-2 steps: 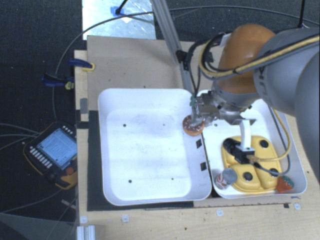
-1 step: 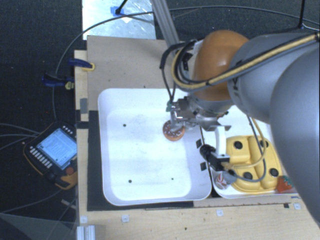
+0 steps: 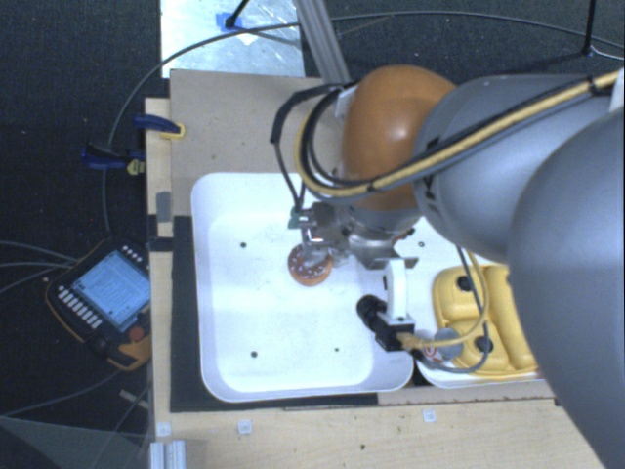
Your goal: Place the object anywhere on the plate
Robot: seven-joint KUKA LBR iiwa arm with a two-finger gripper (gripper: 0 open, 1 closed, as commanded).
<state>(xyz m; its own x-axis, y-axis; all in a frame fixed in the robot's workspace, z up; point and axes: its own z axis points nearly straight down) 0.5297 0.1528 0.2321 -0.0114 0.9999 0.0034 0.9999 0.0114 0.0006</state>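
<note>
Camera view: small round brown object (image 3: 311,265) directly under gripper (image 3: 314,247); likely light, rigid; grasp across rim. Gripper state: cannot tell.

The arm (image 3: 547,193) is a thick, smooth grey casing with a rounded orange band (image 3: 391,130) above the wrist — black cables loop around that band, a yellow cable runs along the grey shell, and a metal-grey wrist block sits below.
</note>
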